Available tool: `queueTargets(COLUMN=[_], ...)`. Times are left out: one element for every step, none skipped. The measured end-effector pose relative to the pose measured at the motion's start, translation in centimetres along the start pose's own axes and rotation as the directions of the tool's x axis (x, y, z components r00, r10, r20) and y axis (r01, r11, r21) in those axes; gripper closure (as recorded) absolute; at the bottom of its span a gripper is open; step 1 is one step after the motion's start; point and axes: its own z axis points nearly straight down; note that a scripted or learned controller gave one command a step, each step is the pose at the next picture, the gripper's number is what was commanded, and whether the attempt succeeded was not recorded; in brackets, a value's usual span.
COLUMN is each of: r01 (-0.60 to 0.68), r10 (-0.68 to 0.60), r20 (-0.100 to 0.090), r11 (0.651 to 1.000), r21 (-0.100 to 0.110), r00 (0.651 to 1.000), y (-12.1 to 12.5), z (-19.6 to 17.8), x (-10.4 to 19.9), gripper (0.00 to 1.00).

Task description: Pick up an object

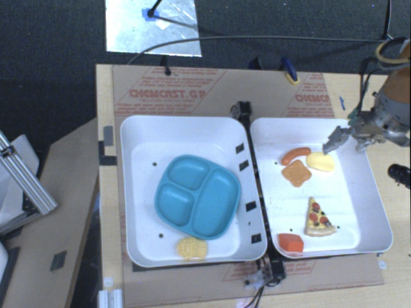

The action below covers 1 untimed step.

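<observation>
**Toy food in the right bin, gripper at its upper right**

Toy food pieces are spread over the floor of the right bin (366,191). A red-orange sausage (296,154) lies near the upper middle, with a tan slice of toast (297,172) just below it, the two touching or nearly so. A pale yellow piece (320,162) is set just to the right of the sausage. A pizza slice (317,217) is seen lower down, its point turned upward, and a red-orange block (290,242) rests at the bin's lower left corner.

The gripper (332,144) is held over the upper right part of this bin, its tip just above the pale yellow piece. Whether the jaws are open or closed cannot be told, and nothing is seen held.

In the left bin (141,172) a blue divided plate (196,196) is placed in the middle, tilted in outline, and a yellow corn piece (192,248) lies just below its lower edge. Both bins are borne on a cardboard sheet (192,92).
</observation>
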Motion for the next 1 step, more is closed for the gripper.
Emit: queueTargets(r01=[0.003], r10=[-0.003], r20=[0.002], r11=[1.0], r21=[-0.013], r00=[1.0], y=[0.28], z=[-0.8], x=[0.06], gripper=[0.0])
